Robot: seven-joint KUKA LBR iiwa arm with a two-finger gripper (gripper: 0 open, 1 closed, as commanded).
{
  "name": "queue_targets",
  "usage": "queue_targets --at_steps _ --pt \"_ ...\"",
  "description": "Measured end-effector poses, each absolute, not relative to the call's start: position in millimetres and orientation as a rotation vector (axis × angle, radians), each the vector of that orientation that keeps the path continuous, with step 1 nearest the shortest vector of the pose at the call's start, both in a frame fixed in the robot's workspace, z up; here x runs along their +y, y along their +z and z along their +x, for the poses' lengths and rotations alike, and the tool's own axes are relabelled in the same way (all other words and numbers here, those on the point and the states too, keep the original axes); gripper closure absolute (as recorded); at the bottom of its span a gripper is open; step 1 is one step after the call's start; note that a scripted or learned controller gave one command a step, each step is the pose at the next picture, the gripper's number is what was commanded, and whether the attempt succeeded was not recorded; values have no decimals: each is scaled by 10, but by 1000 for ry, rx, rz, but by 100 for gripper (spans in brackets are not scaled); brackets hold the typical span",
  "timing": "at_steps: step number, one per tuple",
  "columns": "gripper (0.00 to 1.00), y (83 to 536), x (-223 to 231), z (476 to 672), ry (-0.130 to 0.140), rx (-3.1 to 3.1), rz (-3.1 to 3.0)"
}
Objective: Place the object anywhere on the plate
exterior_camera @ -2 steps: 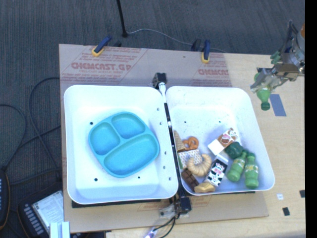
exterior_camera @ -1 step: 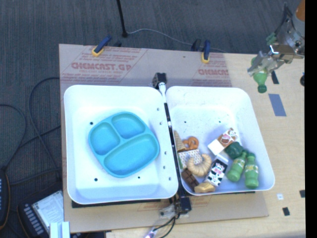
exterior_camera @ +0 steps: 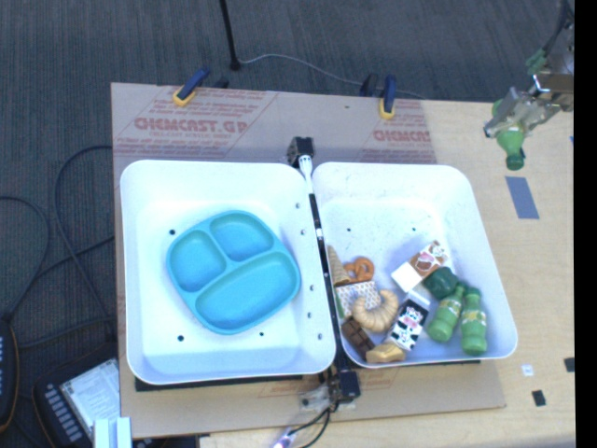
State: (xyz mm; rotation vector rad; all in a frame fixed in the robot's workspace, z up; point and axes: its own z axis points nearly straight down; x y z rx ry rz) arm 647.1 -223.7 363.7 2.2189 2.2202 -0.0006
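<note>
Gripper (exterior_camera: 515, 131) sits high at right, beyond the bins, pinching a small green object (exterior_camera: 511, 143). Blue plate (exterior_camera: 233, 271) lies well apart in left bin; long carry risks slipping.

Two white bins (exterior_camera: 140, 343), yellow clamps (exterior_camera: 190, 85), black cable (exterior_camera: 224, 17), brown board (exterior_camera: 215, 124)

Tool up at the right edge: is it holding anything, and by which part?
Yes, apparently: a small green object hangs below the tool, gripped at its top end. It's too small to identify, and the hold isn't sharp enough to be certain.
</note>
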Motion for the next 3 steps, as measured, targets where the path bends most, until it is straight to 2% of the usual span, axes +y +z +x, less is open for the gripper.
queue_targets --at_steps 1,2,3 --pt "100 3224 -2232 6526 -4 2223 2220" --pt "100 1092 -2236 6320 1 2221 2219" --pt "100 1185 -2235 6318 0 2221 2220"
